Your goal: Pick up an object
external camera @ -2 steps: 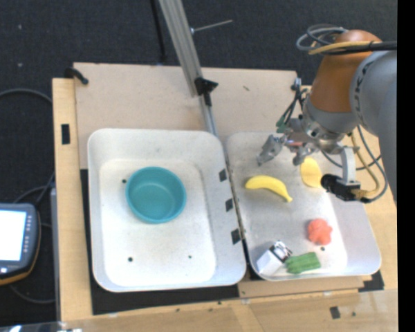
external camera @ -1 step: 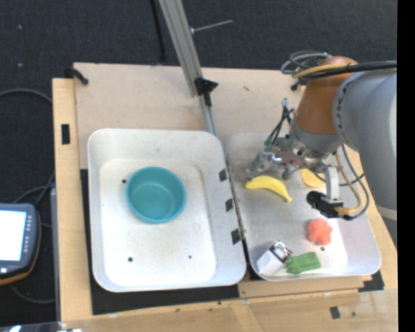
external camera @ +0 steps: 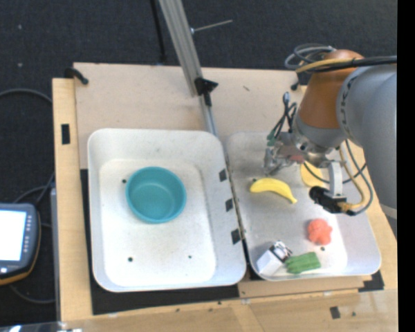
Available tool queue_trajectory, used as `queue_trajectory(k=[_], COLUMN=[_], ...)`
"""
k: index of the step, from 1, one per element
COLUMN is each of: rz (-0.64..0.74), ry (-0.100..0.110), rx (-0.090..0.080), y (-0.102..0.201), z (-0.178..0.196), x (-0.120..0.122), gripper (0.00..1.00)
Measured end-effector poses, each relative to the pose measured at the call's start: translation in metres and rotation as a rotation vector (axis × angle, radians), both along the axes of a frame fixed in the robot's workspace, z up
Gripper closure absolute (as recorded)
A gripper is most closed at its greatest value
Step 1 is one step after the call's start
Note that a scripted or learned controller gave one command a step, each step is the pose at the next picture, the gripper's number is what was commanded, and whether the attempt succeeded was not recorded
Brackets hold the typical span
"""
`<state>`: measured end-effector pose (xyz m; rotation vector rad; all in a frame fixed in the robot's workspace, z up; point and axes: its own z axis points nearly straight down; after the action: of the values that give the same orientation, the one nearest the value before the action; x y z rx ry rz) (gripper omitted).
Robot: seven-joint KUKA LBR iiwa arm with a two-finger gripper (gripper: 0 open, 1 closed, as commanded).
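A yellow banana lies in the middle of the right bin. My gripper hangs just above and behind it, at the bin's back, below the orange wrist band. Nothing shows between its fingers. A red-orange lumpy object sits toward the bin's front right. A green object and a small white and black block lie by the front edge. Something yellow peeks out under the arm on the right.
The left bin bears a teal bowl. A metal pole slants up from the back between the bins. Cables hang around the wrist. A tablet-like screen lies left of the bench.
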<state>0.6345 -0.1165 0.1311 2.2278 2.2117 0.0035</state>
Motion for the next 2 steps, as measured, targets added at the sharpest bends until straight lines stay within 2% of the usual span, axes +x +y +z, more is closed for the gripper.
queue_trajectory(k=[2], rz=[0.01], ry=[-0.003], rx=[0.0], y=[-0.002], z=[0.09], x=[0.003], gripper=[1.0])
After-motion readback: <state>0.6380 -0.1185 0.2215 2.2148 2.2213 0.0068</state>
